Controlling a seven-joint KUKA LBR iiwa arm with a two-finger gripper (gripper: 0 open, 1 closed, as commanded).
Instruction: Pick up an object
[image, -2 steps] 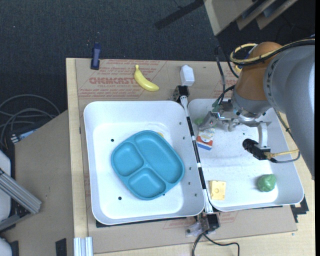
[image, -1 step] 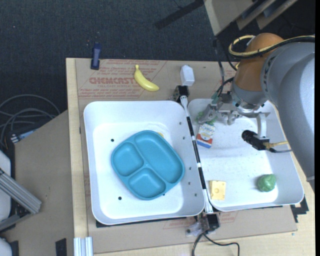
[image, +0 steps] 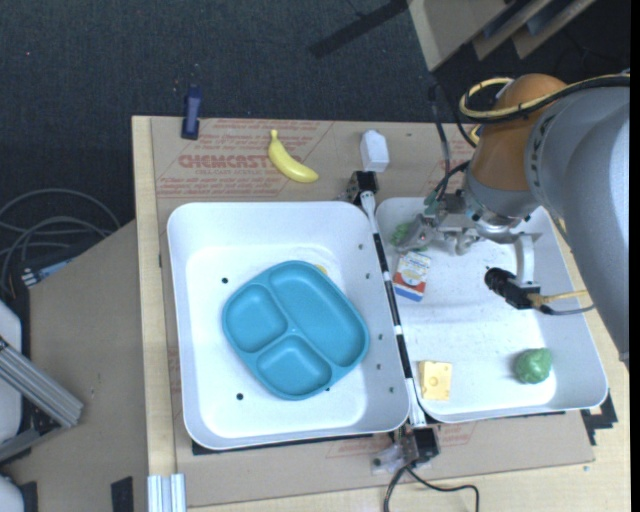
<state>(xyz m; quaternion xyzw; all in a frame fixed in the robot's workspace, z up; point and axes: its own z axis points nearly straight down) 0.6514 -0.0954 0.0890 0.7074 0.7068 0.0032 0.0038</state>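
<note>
Gripper (image: 438, 236) sits low in the far corner of the right bin (image: 478, 330), on the side next to the left bin (image: 200, 400). We cannot tell whether it is spread or closed. A small green thing (image: 404, 233) lies just beside it, toward the left bin. A white packet (image: 411, 277) lies near, on the camera side. We judge the green thing the closer target, needing only a short sideways shift.

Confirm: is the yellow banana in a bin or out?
Out: the banana lies on the brown board beyond the left bin's far rim.
</note>
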